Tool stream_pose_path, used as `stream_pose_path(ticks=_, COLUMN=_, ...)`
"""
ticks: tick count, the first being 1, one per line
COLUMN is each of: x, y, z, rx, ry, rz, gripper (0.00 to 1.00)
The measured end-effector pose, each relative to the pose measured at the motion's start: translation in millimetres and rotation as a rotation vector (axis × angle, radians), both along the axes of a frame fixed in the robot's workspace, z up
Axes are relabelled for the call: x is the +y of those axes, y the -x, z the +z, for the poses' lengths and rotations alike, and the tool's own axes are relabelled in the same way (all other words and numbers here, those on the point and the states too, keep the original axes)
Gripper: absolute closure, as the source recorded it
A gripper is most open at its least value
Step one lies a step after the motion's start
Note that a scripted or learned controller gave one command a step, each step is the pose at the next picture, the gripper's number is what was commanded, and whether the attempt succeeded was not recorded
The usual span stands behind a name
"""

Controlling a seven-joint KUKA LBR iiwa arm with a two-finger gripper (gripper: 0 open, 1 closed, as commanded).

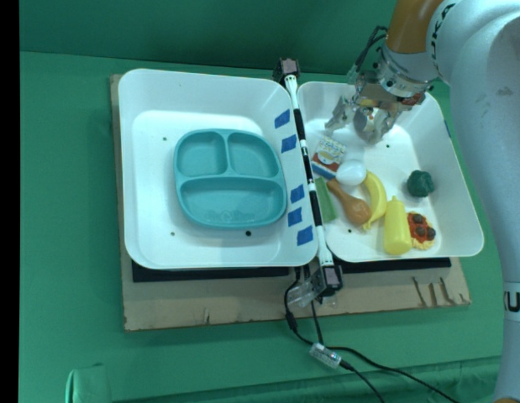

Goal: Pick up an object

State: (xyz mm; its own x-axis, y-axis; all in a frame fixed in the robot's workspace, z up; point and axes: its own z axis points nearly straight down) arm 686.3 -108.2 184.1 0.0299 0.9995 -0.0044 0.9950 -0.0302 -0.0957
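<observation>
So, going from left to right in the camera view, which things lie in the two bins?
Teal divided plate → small carton → drumstick → yellow bottle → pizza slice, with the dark green piece at about the same place.

Claw (pixel 358 125) spread, pointing down

At the right of the frame we see the arm (pixel 486 82), a thick, smooth grey shell with an orange band above the wrist and dark letters near the lower right corner. The gripper (pixel 366 117) is bare metal with thin dark cables alongside.
</observation>
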Motion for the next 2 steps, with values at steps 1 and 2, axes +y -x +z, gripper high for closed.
stream_pose_path(ticks=1, x=-1.0, y=0.0, z=0.0, rx=0.000, ry=-0.003, rz=0.001, gripper=0.00)
stream_pose_path(ticks=2, x=-11.9, y=1.6, z=13.4, rx=0.010, ry=0.013, rz=-0.007, gripper=1.00)
